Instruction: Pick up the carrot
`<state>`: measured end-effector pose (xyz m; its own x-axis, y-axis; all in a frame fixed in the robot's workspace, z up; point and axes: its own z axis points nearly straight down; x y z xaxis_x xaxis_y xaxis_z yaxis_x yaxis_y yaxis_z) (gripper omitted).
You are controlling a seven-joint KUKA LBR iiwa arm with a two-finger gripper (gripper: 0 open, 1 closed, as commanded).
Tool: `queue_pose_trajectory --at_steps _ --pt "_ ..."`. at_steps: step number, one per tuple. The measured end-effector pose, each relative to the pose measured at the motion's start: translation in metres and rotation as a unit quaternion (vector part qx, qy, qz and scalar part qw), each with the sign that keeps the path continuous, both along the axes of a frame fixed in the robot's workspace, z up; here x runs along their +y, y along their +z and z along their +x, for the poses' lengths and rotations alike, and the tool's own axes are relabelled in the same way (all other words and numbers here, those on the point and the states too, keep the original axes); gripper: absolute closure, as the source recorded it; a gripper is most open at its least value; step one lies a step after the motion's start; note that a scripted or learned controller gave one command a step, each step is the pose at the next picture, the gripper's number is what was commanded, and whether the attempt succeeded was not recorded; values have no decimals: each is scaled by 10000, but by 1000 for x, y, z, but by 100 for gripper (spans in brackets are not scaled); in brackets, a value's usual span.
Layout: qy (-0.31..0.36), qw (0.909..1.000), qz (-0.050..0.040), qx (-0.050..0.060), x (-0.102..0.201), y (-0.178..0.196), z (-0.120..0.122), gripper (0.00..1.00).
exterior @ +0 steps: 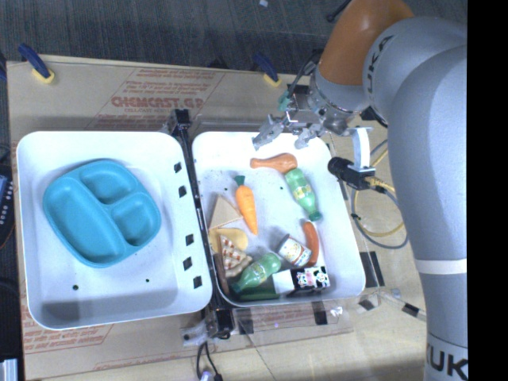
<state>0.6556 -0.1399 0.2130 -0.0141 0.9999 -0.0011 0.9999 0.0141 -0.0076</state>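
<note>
The orange carrot, with a green top, lies in the right bin near its middle, pointing toward the front. My gripper hangs over the bin's back edge, up and to the right of the carrot and just behind a drumstick. Its fingers stand apart with nothing between them. The gripper is well clear of the carrot.
Around the carrot lie a green bottle, a sausage, a small jar, a bread slice, a pizza slice, another green bottle and a black-and-white carton. The left bin holds a blue divided plate.
</note>
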Motion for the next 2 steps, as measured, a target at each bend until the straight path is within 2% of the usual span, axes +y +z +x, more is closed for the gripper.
queue_pose_trajectory --at_steps 1,2 --pt "-607 9982 5 11 10 -124 -40 0" --pt "-563 9984 2 13 11 -111 -38 100"
